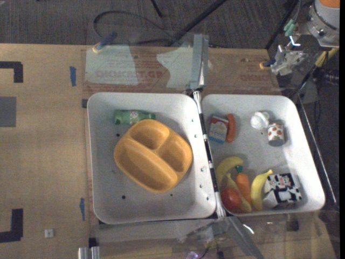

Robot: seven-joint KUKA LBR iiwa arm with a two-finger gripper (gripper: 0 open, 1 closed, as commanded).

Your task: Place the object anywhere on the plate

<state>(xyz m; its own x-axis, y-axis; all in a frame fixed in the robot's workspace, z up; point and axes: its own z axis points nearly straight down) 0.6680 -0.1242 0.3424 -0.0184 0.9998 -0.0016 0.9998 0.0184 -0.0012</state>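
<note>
Two white bins sit side by side. The left bin [102, 161] carries the orange plate [153, 155] at centre and a green packet [133, 116] near its far edge. The gripper [288, 55] hovers beyond the right bin's [304, 144] far right corner.

Arm [323, 9] being seen at top right corner of camera view. Orange band being shown at very top, pale grey rounded collar being shown beneath it. Gripper [285, 58] being made up of metallic, silver-grey parts, cluttered in outline. Small teal-green pieces being seen on it. Dark cables being run alongside. Finer detail being lost to blur.
</note>
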